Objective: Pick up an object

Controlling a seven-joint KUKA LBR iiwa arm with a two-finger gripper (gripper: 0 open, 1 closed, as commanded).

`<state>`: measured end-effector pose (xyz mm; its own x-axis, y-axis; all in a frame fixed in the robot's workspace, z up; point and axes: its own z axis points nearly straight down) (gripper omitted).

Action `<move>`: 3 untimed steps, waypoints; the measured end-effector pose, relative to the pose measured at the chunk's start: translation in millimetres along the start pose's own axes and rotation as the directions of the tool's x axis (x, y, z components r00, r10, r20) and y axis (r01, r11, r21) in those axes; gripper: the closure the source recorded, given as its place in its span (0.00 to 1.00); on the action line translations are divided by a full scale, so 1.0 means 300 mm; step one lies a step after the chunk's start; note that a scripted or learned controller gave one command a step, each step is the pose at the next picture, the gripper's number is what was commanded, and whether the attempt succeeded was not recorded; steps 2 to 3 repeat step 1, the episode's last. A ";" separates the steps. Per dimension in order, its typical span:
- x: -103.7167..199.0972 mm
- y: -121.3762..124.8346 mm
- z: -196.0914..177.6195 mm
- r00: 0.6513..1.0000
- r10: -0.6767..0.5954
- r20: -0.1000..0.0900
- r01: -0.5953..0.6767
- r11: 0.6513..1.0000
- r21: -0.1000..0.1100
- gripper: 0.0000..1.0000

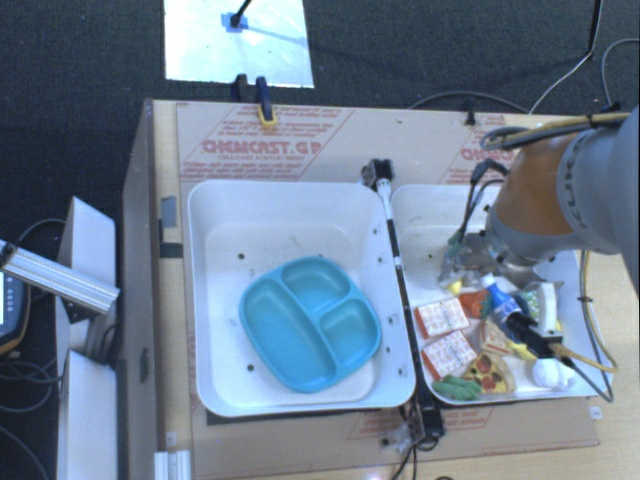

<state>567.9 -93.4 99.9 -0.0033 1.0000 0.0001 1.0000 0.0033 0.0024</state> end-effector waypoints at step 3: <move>0.148 -0.043 -0.354 1.000 -0.001 0.000 0.001 1.000 -0.002 1.00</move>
